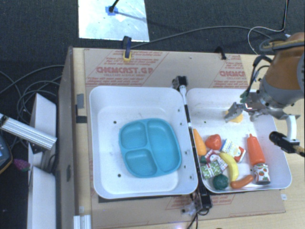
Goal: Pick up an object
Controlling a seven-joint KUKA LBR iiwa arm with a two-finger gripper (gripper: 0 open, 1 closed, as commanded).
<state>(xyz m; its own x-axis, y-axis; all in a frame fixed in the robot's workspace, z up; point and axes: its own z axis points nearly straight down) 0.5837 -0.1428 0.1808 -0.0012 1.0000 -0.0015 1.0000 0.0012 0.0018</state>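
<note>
My gripper (235,111) hangs low over the back of the right bin (212,104), right above a small yellow piece (237,119) that lies on the bin floor and is partly covered by it. I cannot see whether the yellow piece is held. Toy foods fill the front of this bin: an orange carrot (198,142), a red tomato (213,141), a yellow banana (231,165), a red bottle (256,151), a red sausage (242,181) and a dark green ball (219,182).
The left bin (109,109) holds a blue divided plate (150,147). Small printed cartons (215,164) and a white and red pack (233,148) lie among the toys. A black divider rail (187,113) runs between the bins.
</note>
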